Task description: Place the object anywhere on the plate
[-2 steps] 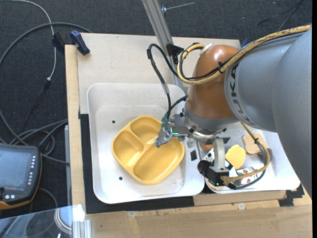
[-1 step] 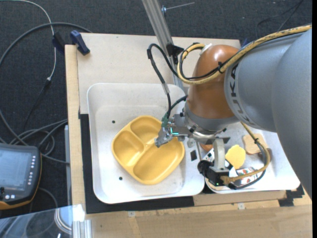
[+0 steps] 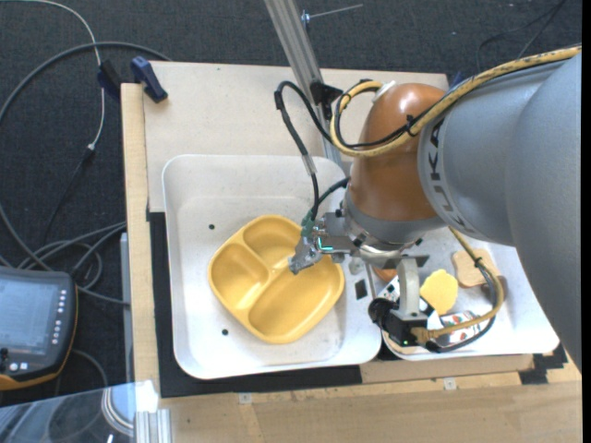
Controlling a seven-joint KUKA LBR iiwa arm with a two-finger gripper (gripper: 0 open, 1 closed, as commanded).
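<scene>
Yellow plate (image 3: 242, 289), three compartments, sits tilted to the frame in the left bin (image 3: 198, 344), near its middle. White bin, shallow, on a pale tabletop (image 3: 222, 109).

Arm (image 3: 503, 155) comes in from the right, with its grey bulk and orange band above the right bin (image 3: 522, 314). Pincer (image 3: 307, 255) hangs over the plate's right side, just above where the inner ridges meet. Open or closed: cannot tell from here, since the wrist and cables crowd the tip. No object made out in it.

Loose things lie in the right bin, close under the wrist:
- yellow disc (image 3: 440, 290), near the bin's left wall
- tan piece (image 3: 473, 271), just beside the disc, toward the back
- orange bit (image 3: 408, 273), largely hidden by the wrist

All three are apart from the plate, with the bin walls between. Which one is meant to be moved I cannot tell.

Blue clamp (image 3: 148, 77) at the tabletop's far left corner.
</scene>
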